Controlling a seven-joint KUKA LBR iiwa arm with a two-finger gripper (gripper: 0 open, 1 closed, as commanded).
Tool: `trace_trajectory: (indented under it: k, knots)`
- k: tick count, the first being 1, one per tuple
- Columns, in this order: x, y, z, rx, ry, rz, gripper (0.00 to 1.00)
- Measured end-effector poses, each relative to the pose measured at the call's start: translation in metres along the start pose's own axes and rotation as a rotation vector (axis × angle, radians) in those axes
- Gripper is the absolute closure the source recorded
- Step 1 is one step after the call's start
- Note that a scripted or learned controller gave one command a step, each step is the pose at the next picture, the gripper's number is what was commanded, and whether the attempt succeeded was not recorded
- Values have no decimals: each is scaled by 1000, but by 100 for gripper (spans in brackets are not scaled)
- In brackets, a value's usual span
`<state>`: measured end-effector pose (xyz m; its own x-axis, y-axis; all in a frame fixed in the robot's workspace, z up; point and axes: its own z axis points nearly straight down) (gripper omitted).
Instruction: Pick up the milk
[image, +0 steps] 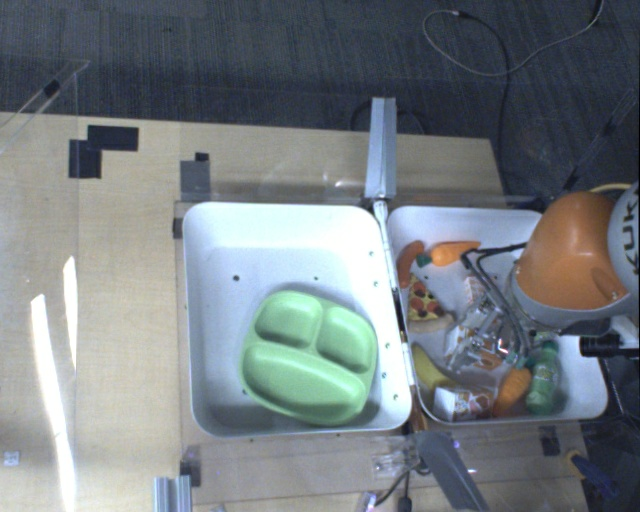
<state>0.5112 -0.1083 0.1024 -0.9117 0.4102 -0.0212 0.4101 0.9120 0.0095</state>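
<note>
Gripper (480, 345) low in right bin (500, 215), amid clutter; jaws' state: cannot tell. Milk not identifiable. Judgement: centre on carton, clear carrot (512, 388) at 5 o'clock, then close.

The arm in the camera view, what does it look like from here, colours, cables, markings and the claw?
The arm shows a large rounded orange band over a grey housing, with part of a dark letter marking on a pale section at its right edge. Thin black cables loop from it toward the claw, a silvery metal-and-clear assembly, too cluttered to make out in detail.
</note>
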Motion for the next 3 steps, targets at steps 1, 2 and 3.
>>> trace_trajectory:
  k: [1, 2, 3]
  knots:
    - [-37, 71, -83, 7, 15, 137, 100]
    - [-3, 53, -82, 9, 15, 294, 100]
    - [-54, 78, -82, 9, 13, 326, 100]
